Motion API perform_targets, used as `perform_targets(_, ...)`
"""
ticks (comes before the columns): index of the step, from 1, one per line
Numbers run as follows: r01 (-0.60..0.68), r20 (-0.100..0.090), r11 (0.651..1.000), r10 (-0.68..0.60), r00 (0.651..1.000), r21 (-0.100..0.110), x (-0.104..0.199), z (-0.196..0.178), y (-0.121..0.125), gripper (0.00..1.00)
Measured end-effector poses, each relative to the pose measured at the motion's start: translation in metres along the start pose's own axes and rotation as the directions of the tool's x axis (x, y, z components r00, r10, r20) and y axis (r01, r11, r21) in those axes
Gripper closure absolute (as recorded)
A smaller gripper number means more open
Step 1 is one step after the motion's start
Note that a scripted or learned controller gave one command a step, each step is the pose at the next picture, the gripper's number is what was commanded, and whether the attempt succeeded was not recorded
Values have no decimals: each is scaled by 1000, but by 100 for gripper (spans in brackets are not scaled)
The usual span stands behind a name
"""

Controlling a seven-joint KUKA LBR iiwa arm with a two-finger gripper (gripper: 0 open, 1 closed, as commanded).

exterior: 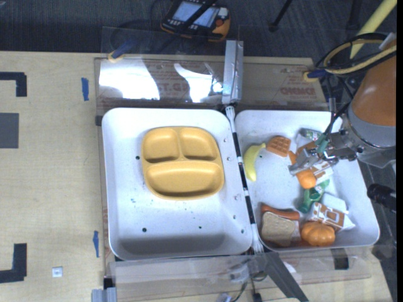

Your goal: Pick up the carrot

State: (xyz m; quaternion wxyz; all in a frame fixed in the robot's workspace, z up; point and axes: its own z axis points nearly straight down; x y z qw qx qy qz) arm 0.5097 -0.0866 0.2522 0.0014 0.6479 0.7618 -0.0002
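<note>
So the arm (378,99) comes in from the right with its orange band up top, and the gripper (310,162) sits low over the right bin (368,187), right in the middle of the toy food pile. The carrot (306,179) is directly under the fingertips, orange end touching or just below them, with a green top (311,198) pointing down toward the front of the bin. Honestly can't tell if the tool is clenched or released, the metal bits blur together with the clutter, and nothing clearly shows the carrot pinched between anything.

Around it: a yellow banana (250,160) lies against the left wall of that bin, an orange waffle-looking piece (279,146) sits just right of the banana, a slice of bread (279,227) is in the front left corner, and a small orange pumpkin (317,233) is beside the bread. A red and white carton (330,214) lies just above the pumpkin.

The left bin (119,187) holds a yellow divided plate (182,162) with three sections, sitting upright near the back half
</note>
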Motion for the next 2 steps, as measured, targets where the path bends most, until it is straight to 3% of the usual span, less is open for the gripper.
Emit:
perform_targets(1, -147, -3, 989, 148, 989, 6, 49, 27, -19, 100)
perform_targets(2, -102, -1, 995, 102, 995, 1, 38, 12, -24, 100)
